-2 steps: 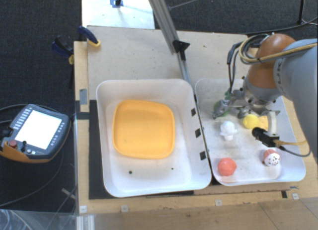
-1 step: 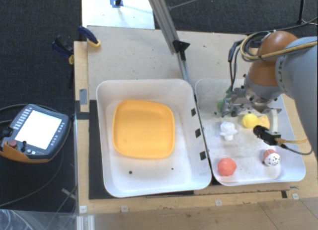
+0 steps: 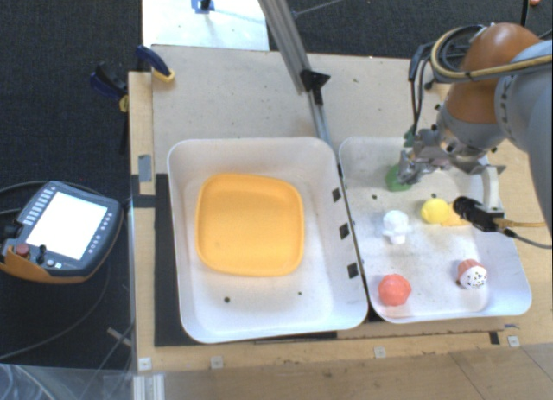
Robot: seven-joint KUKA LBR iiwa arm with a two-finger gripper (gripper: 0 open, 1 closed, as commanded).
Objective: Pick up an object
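Down in the far left corner of the right-hand shallow white bin (image 3: 505, 299): small green object (image 3: 397, 180), low and rounded, resting on the bin floor. Directly over and against it, from the right, the grey two-finger gripper (image 3: 416, 165), tilted down towards the green piece. Cannot tell whether released or clenched, nor whether anything is actually grasped; too crowded and dark at the tip.

Nearer in the same bin, apart from one another: small white figure-like toy (image 3: 397, 225) near the middle left, yellow rounded lump (image 3: 435, 211) just to its right, red ball (image 3: 394, 289) at the near left, red-and-white spotted object (image 3: 471, 275) at the near right.

Behind the gripper, grey robot arm with orange band (image 3: 488, 61), draped with looping black and yellow cables.

Left of all this, second shallow white bin (image 3: 194, 307), touching the first along its edge, with a flat orange-yellow square plate (image 3: 251, 223) lying in its middle.

Beyond the bench, far left on the dark floor: grey and orange handheld control pendant (image 3: 56, 232). At the far left bench corner, blue clamp (image 3: 155, 61). Across the far side, slanted grey metal pole (image 3: 285, 27).
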